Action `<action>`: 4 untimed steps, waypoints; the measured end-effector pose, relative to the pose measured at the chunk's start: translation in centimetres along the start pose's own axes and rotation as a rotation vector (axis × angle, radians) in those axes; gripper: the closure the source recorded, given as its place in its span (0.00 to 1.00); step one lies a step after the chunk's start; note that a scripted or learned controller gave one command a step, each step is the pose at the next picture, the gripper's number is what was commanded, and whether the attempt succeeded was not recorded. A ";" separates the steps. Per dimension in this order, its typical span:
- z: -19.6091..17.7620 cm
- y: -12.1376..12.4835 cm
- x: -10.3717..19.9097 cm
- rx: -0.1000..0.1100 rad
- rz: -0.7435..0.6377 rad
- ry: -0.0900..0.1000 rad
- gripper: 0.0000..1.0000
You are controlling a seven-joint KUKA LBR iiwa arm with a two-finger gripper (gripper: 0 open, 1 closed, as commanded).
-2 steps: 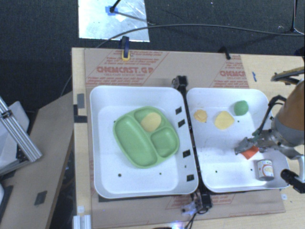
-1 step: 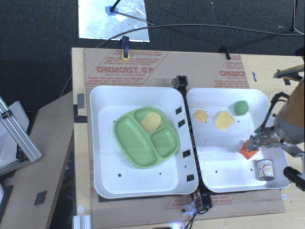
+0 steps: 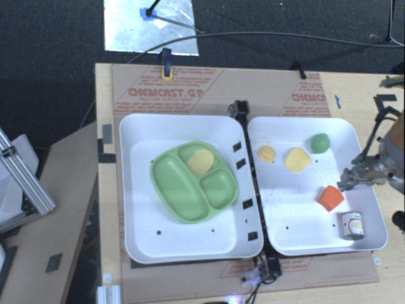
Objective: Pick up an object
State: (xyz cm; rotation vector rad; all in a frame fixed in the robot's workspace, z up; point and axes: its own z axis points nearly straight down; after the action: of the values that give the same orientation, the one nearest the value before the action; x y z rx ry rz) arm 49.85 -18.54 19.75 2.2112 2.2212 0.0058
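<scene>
Cardboard-topped bench, two white bins. I've got the gripper (image 3: 347,181) at the right bin's (image 3: 367,236) right edge, just above the orange block (image 3: 330,198); jaw state, I cannot tell. Risk: it clips the bin wall or nudges the block away.

This is a robotics lab — not a home or kitchen. Two white bins (image 3: 190,249) sit side by side on a protective board (image 3: 190,87) printed with a maker's name, held by a clamp (image 3: 166,64). Cables (image 3: 297,40) trail across dark carpet (image 3: 50,43), a foil-like sheet (image 3: 149,18) lies taped to the floor, and an aluminium frame rail (image 3: 25,176) stands at the left — a test rig throughout.
</scene>
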 end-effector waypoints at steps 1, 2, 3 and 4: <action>-5.4 0.3 -0.1 -0.001 -0.001 -0.001 1.00; -5.0 0.9 4.6 0.006 -0.005 0.004 1.00; -5.5 2.7 9.5 0.004 -0.006 0.004 1.00; -4.9 5.3 14.7 0.004 -0.006 0.003 1.00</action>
State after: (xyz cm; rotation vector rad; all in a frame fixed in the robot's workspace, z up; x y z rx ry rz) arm 55.02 -3.84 24.63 2.2084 2.2308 0.0048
